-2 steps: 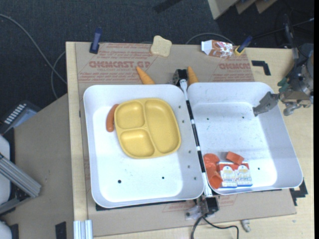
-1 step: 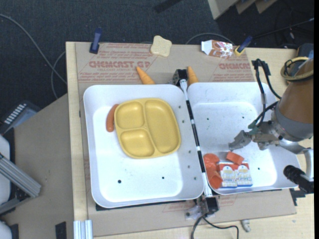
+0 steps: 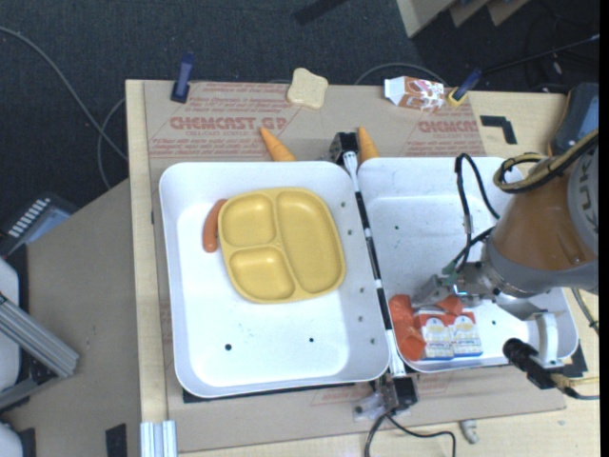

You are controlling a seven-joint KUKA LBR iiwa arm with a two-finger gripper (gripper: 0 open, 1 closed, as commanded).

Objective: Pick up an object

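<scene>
In the right bin (image 3: 419,217), a small carton with a white and orange label (image 3: 447,339) lies in the near left corner. A red-orange piece (image 3: 403,320) rests beside it against the bin's left wall. My gripper (image 3: 449,291) hangs just above the carton's far edge, under the orange-banded wrist (image 3: 538,231). Whether its fingers hold anything cannot be made out. In the left bin (image 3: 190,255) sits a yellow divided plate (image 3: 282,244) with an orange sausage-like piece (image 3: 209,228) at its left side.
On the bench behind the bins lie a slice of bread (image 3: 307,88), two orange carrot-like pieces (image 3: 277,147) (image 3: 367,145), a crumpled wrapper (image 3: 416,92) and a blue clip (image 3: 181,76). Black cables (image 3: 463,193) loop over the right bin near the arm.
</scene>
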